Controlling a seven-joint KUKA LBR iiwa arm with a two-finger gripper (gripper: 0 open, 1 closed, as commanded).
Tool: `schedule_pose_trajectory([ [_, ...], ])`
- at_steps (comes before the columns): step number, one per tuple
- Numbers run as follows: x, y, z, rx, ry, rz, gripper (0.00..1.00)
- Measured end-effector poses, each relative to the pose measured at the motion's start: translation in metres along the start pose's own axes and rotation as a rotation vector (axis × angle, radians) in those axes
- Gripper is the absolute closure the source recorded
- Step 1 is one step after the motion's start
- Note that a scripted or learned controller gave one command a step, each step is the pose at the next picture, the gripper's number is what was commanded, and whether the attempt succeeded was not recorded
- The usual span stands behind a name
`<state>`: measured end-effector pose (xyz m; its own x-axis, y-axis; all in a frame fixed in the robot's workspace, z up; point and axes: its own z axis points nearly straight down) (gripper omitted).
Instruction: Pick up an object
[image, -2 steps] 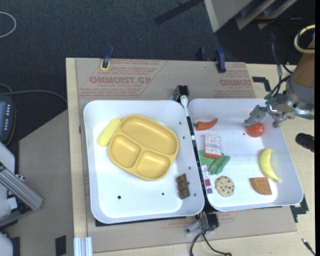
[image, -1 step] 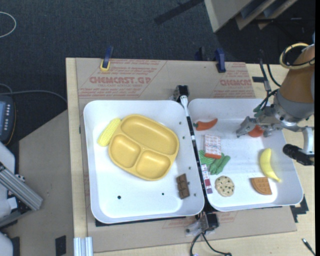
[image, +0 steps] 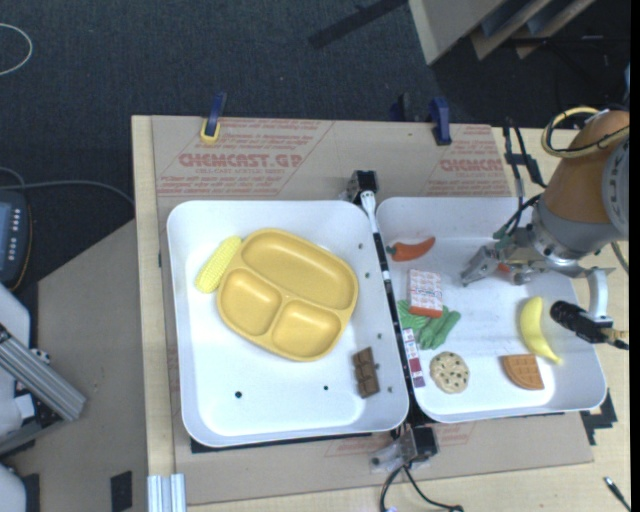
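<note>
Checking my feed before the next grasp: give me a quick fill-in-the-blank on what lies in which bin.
1. The yellow divided plate lies in the ___ bin.
2. The corn cob lies against the plate's ___ edge.
3. The cookie lies in the same bin as the ___-coloured banana.
4. The gripper is above the ___ bin.

Missing words: left; left; yellow; right

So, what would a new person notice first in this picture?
Probably the big yellow divided plate in the left bin, with a yellow corn cob beside its upper left edge. Next, the small toy foods in the right bin: a banana, a cookie and a red chili. The tool hangs over that bin, near its upper right.
</note>
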<state>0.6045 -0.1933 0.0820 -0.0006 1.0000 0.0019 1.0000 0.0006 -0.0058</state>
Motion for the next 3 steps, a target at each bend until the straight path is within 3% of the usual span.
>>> schedule_pose_trajectory([
  [1, -0.001, 0.002, -0.014, -0.007, -0.002, 0.0, 1.0],
  [3, 0.0, 0.007, -0.123, -0.013, -0.005, 0.0, 1.0],
])
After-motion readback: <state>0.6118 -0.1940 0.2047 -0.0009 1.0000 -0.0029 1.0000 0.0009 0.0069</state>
